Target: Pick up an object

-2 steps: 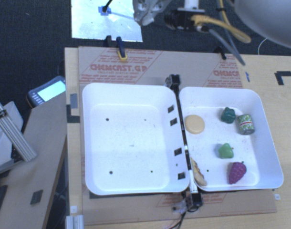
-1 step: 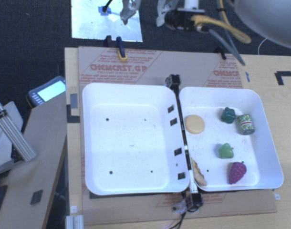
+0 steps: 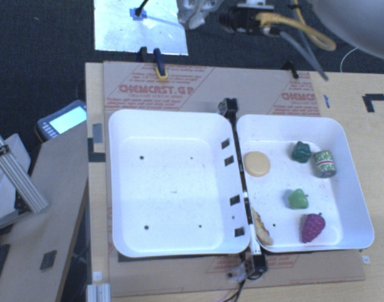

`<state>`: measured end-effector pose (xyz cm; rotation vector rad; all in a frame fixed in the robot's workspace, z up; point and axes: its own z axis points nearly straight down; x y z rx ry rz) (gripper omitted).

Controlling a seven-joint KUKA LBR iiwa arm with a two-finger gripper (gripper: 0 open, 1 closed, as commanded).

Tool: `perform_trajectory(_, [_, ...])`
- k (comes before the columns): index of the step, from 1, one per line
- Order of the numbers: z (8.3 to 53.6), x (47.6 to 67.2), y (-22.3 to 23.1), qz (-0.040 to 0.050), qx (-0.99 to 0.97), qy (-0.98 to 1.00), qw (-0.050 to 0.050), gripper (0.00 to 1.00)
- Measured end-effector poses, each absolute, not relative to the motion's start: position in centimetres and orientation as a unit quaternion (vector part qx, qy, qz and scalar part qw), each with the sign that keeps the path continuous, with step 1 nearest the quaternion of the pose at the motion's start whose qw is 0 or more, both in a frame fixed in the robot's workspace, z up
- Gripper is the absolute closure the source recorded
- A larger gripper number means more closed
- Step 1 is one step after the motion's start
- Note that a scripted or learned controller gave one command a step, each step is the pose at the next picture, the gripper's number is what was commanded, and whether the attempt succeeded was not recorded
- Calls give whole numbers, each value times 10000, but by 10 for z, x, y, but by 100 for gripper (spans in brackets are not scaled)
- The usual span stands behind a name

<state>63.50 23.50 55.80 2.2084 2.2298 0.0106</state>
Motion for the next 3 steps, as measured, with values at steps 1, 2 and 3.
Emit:
perform_trajectory(1, [558, 635, 235, 31, 7035, 7107, 15, 0])
perform_trajectory(2, [569, 635, 235, 42, 7026, 7116, 21, 100])
perform_trajectory(3, [569, 635, 235, 40, 7024, 7118, 19, 0])
